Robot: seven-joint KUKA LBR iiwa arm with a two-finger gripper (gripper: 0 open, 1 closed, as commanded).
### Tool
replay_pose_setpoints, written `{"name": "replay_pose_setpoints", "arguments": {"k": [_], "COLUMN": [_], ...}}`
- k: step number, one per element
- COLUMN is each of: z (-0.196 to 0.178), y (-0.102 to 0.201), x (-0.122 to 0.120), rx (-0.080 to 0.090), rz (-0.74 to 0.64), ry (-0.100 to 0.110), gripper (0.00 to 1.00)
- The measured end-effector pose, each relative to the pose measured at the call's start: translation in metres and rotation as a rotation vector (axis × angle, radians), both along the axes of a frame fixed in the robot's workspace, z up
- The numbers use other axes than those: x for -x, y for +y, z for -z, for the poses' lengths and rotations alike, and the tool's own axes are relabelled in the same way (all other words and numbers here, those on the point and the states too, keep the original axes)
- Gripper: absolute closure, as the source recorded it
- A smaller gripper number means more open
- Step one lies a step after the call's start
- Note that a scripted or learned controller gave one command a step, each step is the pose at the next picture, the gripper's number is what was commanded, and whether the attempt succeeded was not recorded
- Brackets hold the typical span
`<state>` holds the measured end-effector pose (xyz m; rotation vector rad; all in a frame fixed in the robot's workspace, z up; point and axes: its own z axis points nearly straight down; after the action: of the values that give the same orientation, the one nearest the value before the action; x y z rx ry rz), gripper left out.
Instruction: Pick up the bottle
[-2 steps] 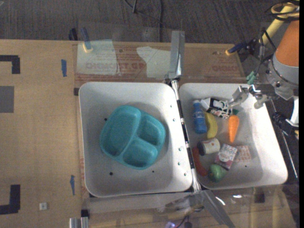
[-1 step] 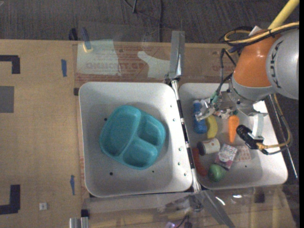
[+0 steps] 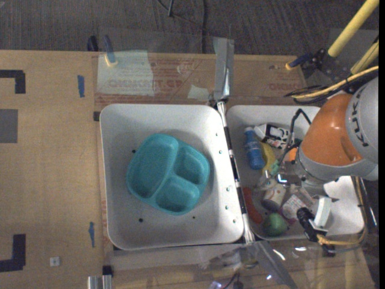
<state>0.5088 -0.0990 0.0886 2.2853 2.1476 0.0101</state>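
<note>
In the right bin (image 3: 343,218), the blue bottle (image 3: 253,150) lies near the left wall among clutter; the hand (image 3: 281,188) sits low just beside it, likely positioned for a grasp, its grip state impossible to tell.

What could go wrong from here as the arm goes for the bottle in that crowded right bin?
1. The blue bottle lies among clutter near the right bin's left wall; the fingers may hit the wall or nudge the yellow item beside it.
2. The gripper sits over other items, nearer the green ball than the bottle, so it may grab the wrong thing.
3. The arm hides much of the bin, so a failed grasp may be hard to confirm.
</note>
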Motion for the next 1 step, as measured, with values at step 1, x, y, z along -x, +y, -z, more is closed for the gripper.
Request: {"name": "replay_pose_setpoints", "arguments": {"k": [1], "z": [-0.0111], "y": [-0.0041], "x": [-0.0017], "rx": [0.005], "rz": [0.007], "ry": [-0.007], "gripper": [1.00]}}
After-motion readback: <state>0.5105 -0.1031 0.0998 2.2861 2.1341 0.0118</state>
